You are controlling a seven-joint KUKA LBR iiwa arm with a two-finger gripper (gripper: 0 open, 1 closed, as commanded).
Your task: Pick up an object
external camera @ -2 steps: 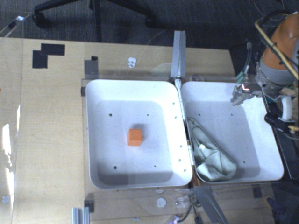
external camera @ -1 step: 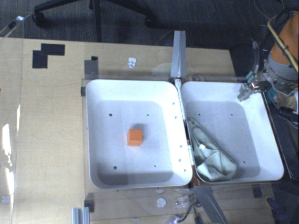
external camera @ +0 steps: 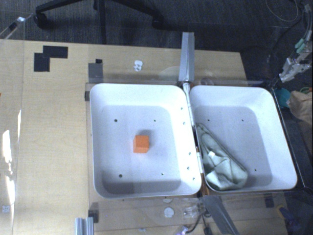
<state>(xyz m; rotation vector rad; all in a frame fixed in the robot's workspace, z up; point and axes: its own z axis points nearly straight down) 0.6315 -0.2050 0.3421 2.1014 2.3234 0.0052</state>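
Note:
A small orange cube (external camera: 141,144) lies flat near the middle of the left white bin (external camera: 105,131), well apart from its walls. In the right white bin (external camera: 259,126) a crumpled grey-green cloth (external camera: 222,166) is bunched in the near left corner, against the divider between the two bins.
A grey metal post (external camera: 187,58) stands at the back where the bins meet. The wooden bench (external camera: 44,146) extends to the left, with black tape marks (external camera: 49,57). A chair base (external camera: 100,4) is on the floor behind. Cables and gear (external camera: 295,65) sit at the far right.

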